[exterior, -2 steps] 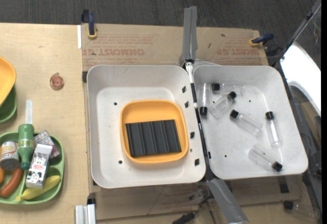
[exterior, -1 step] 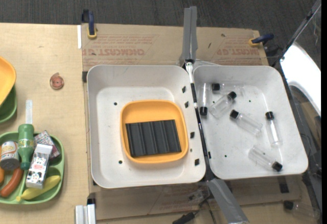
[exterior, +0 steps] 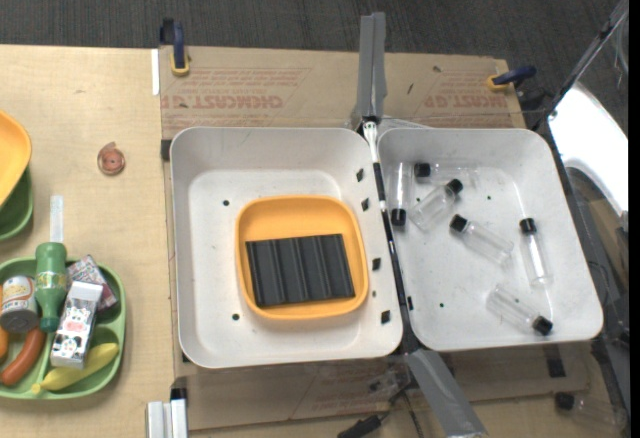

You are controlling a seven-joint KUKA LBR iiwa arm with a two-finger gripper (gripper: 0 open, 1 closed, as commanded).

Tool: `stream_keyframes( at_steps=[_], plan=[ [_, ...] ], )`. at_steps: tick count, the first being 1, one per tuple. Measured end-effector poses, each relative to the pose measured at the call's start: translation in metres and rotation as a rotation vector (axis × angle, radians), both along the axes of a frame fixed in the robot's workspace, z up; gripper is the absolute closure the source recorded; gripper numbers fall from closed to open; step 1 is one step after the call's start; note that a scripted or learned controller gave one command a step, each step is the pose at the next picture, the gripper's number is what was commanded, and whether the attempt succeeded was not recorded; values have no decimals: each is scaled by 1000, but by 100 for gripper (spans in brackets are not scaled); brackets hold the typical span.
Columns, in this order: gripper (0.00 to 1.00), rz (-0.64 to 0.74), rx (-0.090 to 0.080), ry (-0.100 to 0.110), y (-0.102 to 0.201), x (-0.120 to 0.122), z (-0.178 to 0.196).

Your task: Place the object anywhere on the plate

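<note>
With the clear black-capped vials lying scattered in the right bin, well apart from the orange plate in the left bin, a sound pick would probably have taken one isolated vial across its body, though the claw's state could not be told.
</note>
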State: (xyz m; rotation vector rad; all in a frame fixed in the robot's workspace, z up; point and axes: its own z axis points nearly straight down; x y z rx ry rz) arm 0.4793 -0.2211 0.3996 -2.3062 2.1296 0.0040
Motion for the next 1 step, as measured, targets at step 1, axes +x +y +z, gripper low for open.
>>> stream_keyframes(
  at_steps=[1],
  plan=[
    [0, 237, 1, 0, 3, 0, -25]
  ],
)
